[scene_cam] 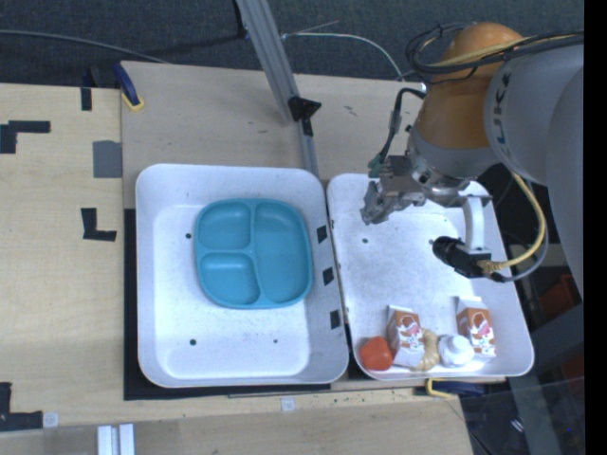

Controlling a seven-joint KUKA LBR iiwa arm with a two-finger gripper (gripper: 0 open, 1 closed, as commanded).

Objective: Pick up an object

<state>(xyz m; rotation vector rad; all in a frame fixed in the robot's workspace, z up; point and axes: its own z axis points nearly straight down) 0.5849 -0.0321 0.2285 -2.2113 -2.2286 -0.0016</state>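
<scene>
Watching the gripper hanging over the far-left part of the right bin, and not managing to tell from here whether it is released or clenched. Spotting the pickings crowded along the near wall, well apart from the gripper: a red round piece, a small carton just beside it, a tan item, a white capped thing and a second carton. Judging the cartons light and fairly stiff, probably denting under a hard squeeze, so favouring a hold across the flat sides. Expecting the red piece to go rolling if nudged. Leaving the teal divided plate in the left bin alone.
</scene>
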